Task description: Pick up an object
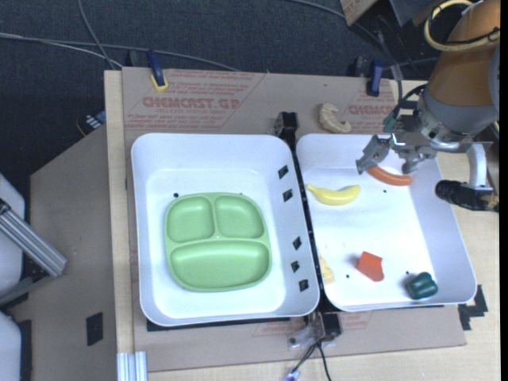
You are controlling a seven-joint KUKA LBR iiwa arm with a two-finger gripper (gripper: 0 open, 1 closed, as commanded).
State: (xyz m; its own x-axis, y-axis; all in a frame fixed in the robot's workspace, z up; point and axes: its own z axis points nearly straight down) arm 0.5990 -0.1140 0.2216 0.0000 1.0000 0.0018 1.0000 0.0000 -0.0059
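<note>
Hovering tool (390,162) fingers spread over orange piece (390,177) | bench (214,101) cardboard-topped | floor (119,22) dark, cabled

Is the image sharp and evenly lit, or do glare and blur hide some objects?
Camera view: light is even and soft; the white bins look bright but hide nothing; the green tray and banana are sharp; the end effector is slightly blurred.

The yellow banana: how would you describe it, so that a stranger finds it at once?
Look at the right white bin, beside the bin holding the green divided plate. Near its upper left lies the banana, below and left of the gripper. It is the bin's largest yellow, curved piece.
</note>
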